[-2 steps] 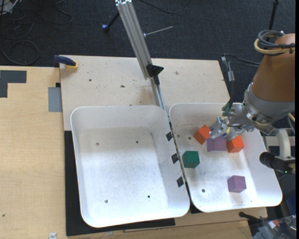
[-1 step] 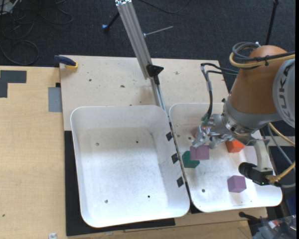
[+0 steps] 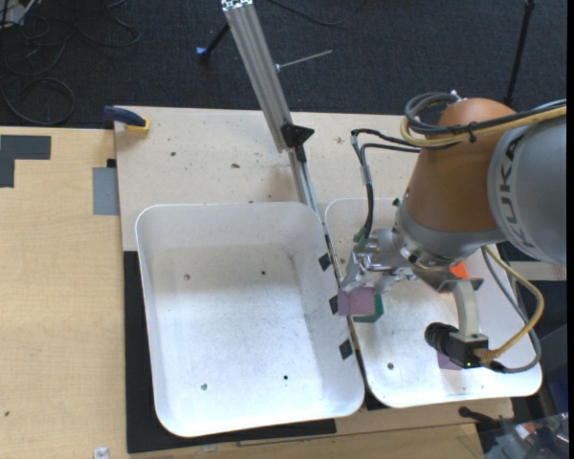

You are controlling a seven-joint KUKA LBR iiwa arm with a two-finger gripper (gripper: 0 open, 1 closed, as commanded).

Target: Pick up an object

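Nearest, along the front edge of the left bin, a strip of black mat poking out from beneath. Inside the left bin, dark specks on a white floor. On the left bin's right wall, small black tags. Pressed against that wall from outside, the right bin, with a small purple thing towards its front, well apart from the left bin.

Right at the left bin's right rim, about halfway back, a mauve block, with a green piece touching its lower side. Directly above the block, the gripper. Wide, narrow or clamped: cannot tell. Block held or merely resting at the rim: cannot tell either.

Further right of the left bin, a scrap of orange under the wrist, then the grey arm with its orange band.

Behind the left bin, bare speckled bench. From near the left bin's far right corner, a slanted aluminium rail running back to a checkered tag. Beyond the left bin's far left corner, a blue and yellow clamp. Farthest back, dark carpet with cables.
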